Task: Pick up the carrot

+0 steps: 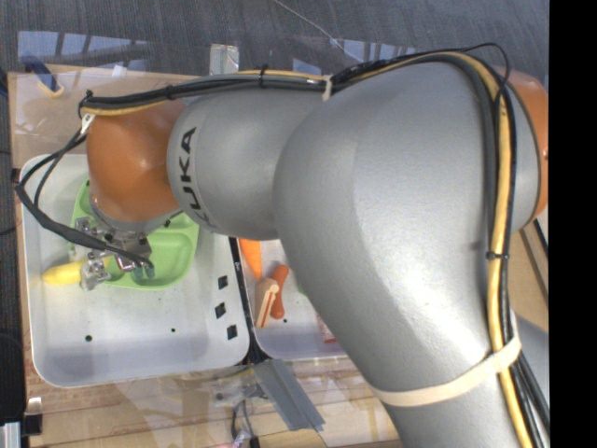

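the big grey arm (pixel 373 203) reaches in from the right and fills much of the scene, its smooth rounded shell crossing over the right bin, with the orange band (pixel 126 166) above the wrist sitting over the far part of the left bin (pixel 121 343). black and yellow cables run along its top edge. the gripper (pixel 112 255) points down into the left bin, over a flat bright green plastic piece (pixel 177 250); whether it is wide or narrow i cannot tell, the metal parts are too cluttered. just left of the gripper lies one small yellow object (pixel 61 273), rounded, on the bin floor.

the carrot (pixel 251 258) lies in the right bin (pixel 289 339), near the divide between the two bins, an orange tapered shape partly hidden under the arm. beside it rests one tan, peg-like piece (pixel 269 301). both bins are shallow, white and smooth, set on a wooden bench (pixel 140 409).
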